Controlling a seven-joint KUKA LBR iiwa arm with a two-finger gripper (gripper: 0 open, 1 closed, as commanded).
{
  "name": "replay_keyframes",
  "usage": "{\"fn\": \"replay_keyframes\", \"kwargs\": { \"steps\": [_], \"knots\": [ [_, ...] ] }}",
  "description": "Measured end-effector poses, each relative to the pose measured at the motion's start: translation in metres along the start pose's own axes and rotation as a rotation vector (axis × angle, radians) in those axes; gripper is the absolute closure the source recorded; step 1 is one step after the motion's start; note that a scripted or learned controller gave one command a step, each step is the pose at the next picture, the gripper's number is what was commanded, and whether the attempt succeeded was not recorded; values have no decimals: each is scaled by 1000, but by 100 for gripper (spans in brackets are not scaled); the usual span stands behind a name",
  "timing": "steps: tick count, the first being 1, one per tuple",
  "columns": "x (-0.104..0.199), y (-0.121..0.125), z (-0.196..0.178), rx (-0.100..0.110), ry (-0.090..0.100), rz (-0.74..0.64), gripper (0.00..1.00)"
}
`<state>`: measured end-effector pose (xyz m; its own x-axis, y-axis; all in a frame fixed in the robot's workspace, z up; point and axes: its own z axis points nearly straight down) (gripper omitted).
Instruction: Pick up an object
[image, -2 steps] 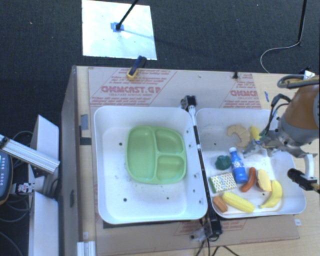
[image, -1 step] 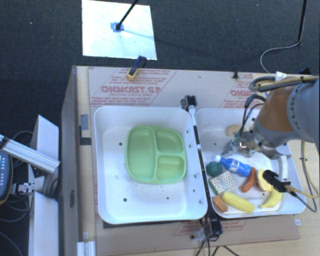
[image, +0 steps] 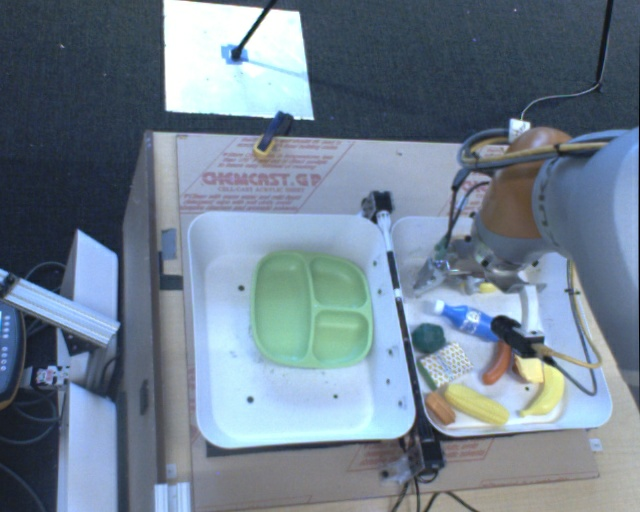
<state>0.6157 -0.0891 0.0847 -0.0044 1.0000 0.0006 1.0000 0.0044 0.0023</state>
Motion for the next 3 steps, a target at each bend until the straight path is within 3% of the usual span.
{"fn": "replay_keyframes", "kwargs": {
  "steps": [1,3],
  "knots": [
    [4,51,0,-1,-1,-1,0],
    [-19,54,-1,-2,-2,3,0]
  ]
}}
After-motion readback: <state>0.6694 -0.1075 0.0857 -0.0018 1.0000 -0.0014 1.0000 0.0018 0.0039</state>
